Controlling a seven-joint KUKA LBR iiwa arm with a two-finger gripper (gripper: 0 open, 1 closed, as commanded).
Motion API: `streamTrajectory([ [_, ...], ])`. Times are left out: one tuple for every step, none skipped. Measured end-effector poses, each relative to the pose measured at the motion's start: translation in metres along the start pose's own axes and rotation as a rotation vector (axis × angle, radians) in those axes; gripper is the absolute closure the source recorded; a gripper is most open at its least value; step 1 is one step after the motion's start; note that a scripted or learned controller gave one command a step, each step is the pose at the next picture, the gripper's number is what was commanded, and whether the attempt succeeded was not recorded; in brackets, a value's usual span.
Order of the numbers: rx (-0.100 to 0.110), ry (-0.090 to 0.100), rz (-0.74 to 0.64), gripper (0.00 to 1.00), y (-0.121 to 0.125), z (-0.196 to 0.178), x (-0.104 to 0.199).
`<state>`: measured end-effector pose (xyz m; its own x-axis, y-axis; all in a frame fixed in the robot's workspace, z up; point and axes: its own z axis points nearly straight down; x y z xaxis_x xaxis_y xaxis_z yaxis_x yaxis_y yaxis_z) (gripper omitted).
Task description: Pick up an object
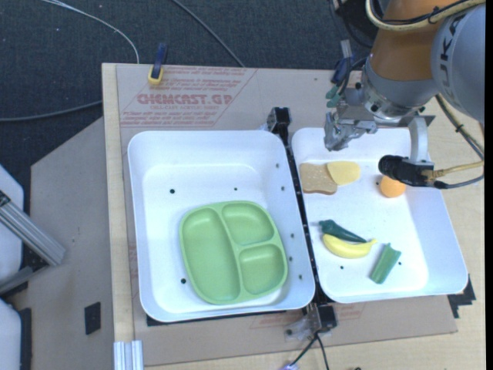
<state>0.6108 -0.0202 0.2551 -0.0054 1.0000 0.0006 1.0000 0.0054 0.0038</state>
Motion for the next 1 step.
streamTrajectory([
  [0.005, 0.001, -0.001, 1.00, 0.0085, 0.0165, 0.0571],
])
